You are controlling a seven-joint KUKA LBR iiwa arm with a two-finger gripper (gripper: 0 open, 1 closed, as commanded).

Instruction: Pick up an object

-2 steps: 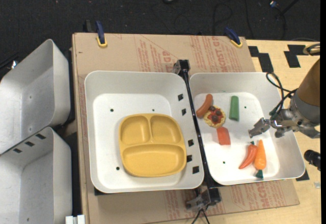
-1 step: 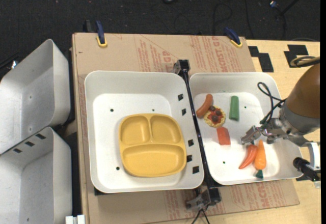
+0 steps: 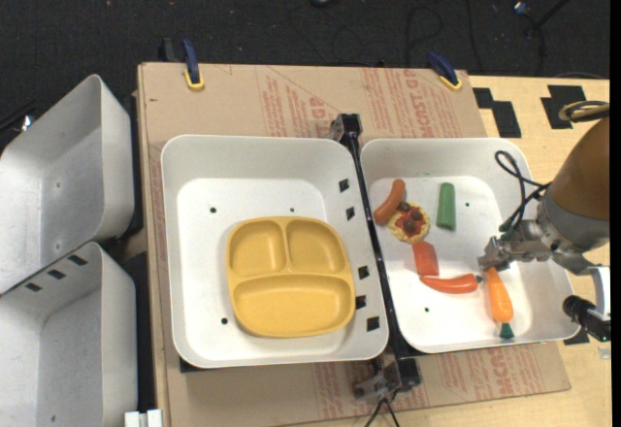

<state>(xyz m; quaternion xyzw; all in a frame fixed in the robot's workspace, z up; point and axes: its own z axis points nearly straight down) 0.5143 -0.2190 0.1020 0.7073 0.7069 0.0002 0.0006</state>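
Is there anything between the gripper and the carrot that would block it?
Nothing visible blocks it. The gripper sits low in the right bin, right above the top end of the carrot. The red sausage lies just to its left, close but not between them.

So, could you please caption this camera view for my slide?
Gripper poised over toy carrot in right bin; yellow tray beside.
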